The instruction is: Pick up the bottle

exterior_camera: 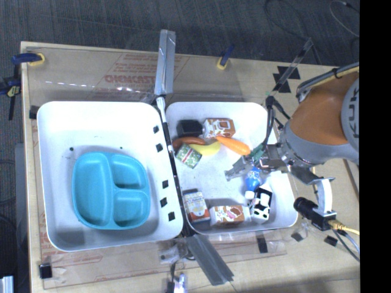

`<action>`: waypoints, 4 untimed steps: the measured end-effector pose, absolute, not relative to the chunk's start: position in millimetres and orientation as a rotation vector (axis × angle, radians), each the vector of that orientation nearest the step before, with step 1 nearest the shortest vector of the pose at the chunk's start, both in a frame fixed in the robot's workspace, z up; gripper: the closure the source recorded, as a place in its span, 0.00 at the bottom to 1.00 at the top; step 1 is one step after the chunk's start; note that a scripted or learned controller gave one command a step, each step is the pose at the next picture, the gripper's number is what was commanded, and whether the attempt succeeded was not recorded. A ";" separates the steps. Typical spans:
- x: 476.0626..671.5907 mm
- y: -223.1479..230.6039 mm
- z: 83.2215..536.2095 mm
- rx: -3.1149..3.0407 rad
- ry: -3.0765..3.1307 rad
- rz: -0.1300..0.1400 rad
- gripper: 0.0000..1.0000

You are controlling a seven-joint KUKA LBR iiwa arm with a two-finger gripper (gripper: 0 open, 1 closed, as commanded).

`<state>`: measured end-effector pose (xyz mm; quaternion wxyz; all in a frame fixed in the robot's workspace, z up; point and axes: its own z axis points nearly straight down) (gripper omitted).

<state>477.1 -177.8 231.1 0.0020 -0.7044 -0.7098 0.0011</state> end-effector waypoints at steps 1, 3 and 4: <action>497.3 -209.5 192.6 -2.473 -1.933 0.005 0.00; 513.4 -195.1 90.8 -2.558 -1.818 0.004 0.00; 561.4 -200.8 201.5 -2.590 -1.774 0.002 0.00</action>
